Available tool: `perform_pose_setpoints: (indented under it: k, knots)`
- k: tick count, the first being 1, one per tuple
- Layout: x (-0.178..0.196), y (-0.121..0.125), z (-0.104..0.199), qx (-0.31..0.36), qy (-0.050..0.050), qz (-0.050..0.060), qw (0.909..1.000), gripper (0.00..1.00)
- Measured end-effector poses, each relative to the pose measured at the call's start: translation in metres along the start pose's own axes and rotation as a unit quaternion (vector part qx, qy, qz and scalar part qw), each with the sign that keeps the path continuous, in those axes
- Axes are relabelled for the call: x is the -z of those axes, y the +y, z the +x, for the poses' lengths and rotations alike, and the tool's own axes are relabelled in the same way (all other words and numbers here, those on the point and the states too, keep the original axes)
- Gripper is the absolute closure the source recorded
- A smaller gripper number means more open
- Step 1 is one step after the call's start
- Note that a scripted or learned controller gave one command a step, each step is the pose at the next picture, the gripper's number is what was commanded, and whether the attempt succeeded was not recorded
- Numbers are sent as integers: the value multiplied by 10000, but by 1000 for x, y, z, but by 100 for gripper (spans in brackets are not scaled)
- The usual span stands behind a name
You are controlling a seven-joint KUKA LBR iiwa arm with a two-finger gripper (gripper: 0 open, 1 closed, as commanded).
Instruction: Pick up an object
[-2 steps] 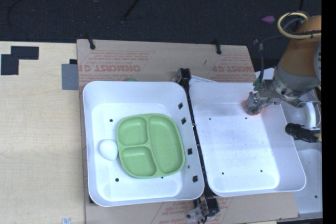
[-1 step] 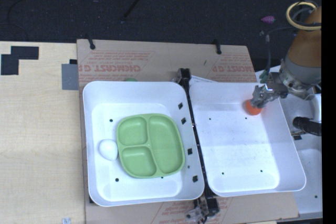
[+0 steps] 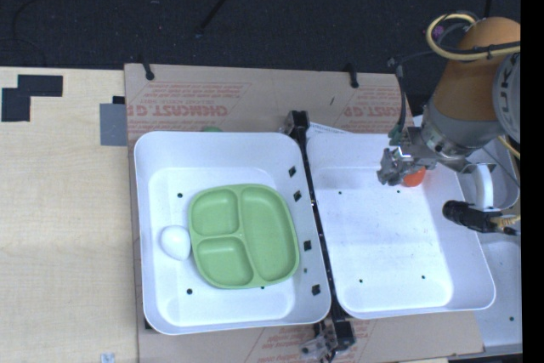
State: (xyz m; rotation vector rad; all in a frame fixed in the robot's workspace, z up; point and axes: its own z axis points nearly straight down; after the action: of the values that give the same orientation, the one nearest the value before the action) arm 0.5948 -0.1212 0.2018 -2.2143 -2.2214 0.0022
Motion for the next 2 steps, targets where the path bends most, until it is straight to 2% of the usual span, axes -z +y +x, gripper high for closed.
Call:
perform_pose_setpoints:
  k: [1,2]
  knots:
    - [7,-2,46,2,2,-5,10000,100]
    - [20,-17,98,6,3,-3,10000,100]
